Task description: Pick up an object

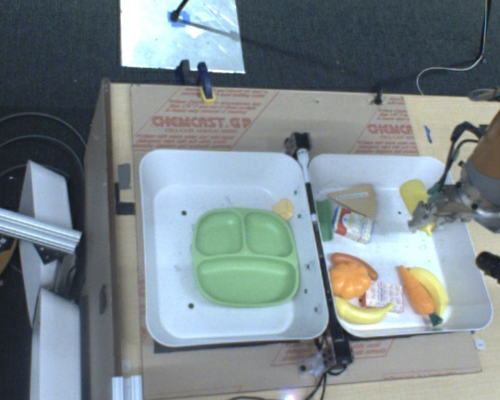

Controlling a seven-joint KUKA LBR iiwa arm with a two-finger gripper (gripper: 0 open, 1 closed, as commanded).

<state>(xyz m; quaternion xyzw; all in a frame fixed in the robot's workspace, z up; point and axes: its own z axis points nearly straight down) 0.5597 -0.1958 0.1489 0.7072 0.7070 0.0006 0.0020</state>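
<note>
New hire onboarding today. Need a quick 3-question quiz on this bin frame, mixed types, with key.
1. True or false: the green divided plate lies in the left bin.
2. Which item lies nearest the gripper? A) yellow cup B) carrot C) small carton
3. Fill in: the carrot lies against a ____ at the right bin's front right.

Key: 1 true; 2 A; 3 banana.

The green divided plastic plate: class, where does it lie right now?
The green divided plastic plate lies in the left white bin, near its centre, with a small yellow piece just beyond its upper-right corner.
</note>
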